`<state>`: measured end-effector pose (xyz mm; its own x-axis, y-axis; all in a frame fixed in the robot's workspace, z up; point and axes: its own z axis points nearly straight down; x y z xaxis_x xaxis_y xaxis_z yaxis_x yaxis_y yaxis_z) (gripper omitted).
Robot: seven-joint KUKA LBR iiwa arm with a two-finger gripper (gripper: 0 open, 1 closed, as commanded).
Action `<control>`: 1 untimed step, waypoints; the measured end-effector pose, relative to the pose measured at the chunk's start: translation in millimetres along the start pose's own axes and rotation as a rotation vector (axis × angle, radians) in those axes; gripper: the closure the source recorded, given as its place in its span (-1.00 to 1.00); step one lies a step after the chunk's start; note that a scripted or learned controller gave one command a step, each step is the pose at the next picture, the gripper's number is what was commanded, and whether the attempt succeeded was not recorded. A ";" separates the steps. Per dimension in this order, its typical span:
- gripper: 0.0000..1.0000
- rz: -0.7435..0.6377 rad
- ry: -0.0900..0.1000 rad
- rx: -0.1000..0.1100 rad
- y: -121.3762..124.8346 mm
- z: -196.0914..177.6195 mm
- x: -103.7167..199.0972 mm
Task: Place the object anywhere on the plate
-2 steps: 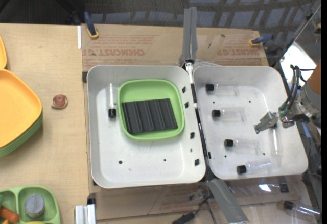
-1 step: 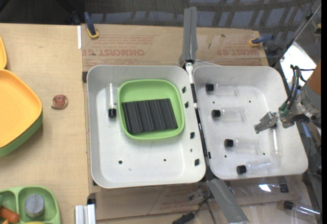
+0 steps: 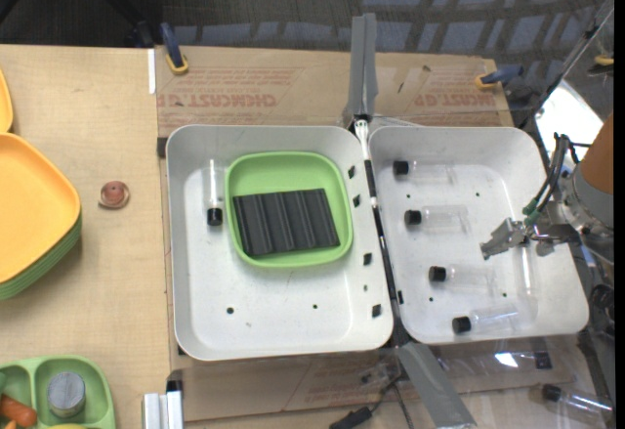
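- Camera view: right bin [image 3: 508, 139] holds 4 clear vials with black caps, at [image 3: 422, 167], [image 3: 441, 217], [image 3: 459, 274], [image 3: 485, 321]. A 5th vial [image 3: 213, 193] lies in the left bin [image 3: 186, 251], just beside the green plate [image 3: 288, 166], which carries a dark ribbed slab [image 3: 284, 222].
- Jaws [image 3: 498, 239] low over the right bin, near the middle vials; can't tell whether released or clenched.
- Vials look light, rigid, slick and prone to roll. I'd grip across the barrel, near the cap.

One fixed camera, high above my bench

I look down at a slant on both bins [image 3: 186, 251]; arm [image 3: 591, 193] enters from the right; moderately far.
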<state>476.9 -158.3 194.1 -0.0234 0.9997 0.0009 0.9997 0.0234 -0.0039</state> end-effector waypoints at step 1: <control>-1.00 0.154 -0.001 -0.002 1.0 -2.2 5.5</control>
<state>477.7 -152.8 196.3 0.1302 0.9915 -0.0009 0.9915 -0.1302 -0.0015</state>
